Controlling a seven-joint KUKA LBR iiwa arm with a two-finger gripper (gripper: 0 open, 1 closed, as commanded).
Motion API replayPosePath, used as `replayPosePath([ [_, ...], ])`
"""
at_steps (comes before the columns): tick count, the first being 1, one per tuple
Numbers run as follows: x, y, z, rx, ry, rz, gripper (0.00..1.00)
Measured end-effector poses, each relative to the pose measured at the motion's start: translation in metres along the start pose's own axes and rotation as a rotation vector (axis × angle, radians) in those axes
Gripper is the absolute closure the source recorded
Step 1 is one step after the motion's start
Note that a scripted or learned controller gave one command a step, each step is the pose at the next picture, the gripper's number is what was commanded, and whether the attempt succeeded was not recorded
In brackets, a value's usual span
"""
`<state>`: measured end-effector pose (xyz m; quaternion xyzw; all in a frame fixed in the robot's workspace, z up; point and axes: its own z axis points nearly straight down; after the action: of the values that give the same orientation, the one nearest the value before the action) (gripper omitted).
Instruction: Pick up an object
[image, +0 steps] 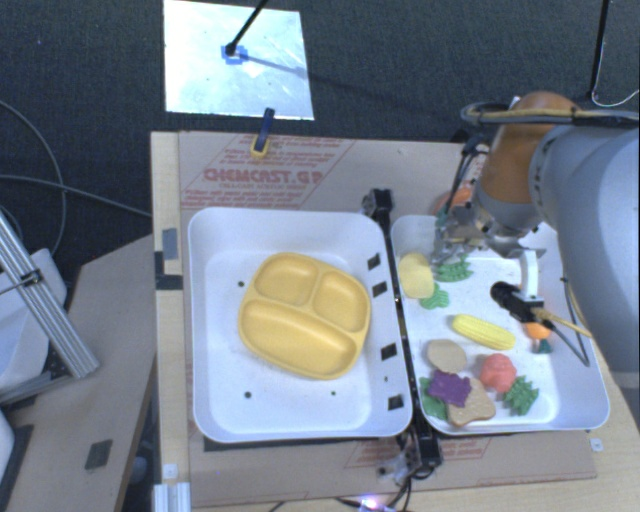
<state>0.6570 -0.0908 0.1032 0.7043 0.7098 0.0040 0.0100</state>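
Hovering at the upper right of the frame, the gripper (452, 243) hung just above a green toy (452, 270) in the right bin (590, 400) — its state couldn't be made out — so nothing looked lifted yet.

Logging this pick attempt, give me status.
Gripper low at right bin's far end, over green leafy toy. Nothing seen held. Pale yellow lemon-shaped toy close beside.

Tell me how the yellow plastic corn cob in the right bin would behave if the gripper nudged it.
The yellow plastic corn cob looks rounded and long, so it may well roll sideways. It seems like a light, stiff toy, likely sliding easily on the smooth white right bin.
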Motion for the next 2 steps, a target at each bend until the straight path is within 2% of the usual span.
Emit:
replayPosePath([
  [1, 0.0, 0.0, 0.001, 0.001, 0.0, -0.002, 0.0],
  [2, -0.019, -0.016, 0.014, 0.007, 0.006, 0.007, 0.0],
])
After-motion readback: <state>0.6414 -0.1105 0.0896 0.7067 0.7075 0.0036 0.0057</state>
